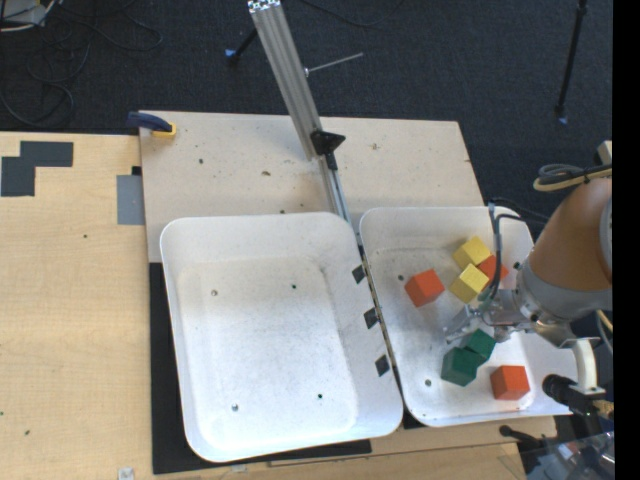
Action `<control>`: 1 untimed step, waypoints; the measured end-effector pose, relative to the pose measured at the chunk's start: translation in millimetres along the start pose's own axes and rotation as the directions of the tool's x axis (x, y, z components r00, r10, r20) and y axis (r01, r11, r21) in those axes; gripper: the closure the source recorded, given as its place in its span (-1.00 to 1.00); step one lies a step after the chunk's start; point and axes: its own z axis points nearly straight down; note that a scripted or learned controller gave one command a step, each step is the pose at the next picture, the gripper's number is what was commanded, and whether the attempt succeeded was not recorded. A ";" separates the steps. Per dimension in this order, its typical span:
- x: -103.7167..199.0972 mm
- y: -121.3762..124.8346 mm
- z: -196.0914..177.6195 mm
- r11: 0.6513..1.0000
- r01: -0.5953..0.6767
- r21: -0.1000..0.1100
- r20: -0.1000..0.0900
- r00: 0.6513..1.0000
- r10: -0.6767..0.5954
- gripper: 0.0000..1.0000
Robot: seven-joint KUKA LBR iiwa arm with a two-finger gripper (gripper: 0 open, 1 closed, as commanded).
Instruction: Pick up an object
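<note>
Gripper [478,326] low in the right bin [400,230], grip unclear from here, green blocks [468,358] just beneath, yellow blocks [470,270] beyond.

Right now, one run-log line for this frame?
arm: over right bin | gripper: low above green blocks | grasp: unconfirmed | nearby: orange block, yellow blocks | left bin: not involved

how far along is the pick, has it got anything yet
Done: the arm has reached into the right bin, with the end effector low over the green blocks. In hand: nothing visibly lifted; every block, including the orange one, lies on the bin floor. Left: a secure grasp and the lift.
</note>
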 end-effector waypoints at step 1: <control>-1.3 1.4 -13.5 1.000 -0.005 -0.005 0.002 1.000 0.005 1.00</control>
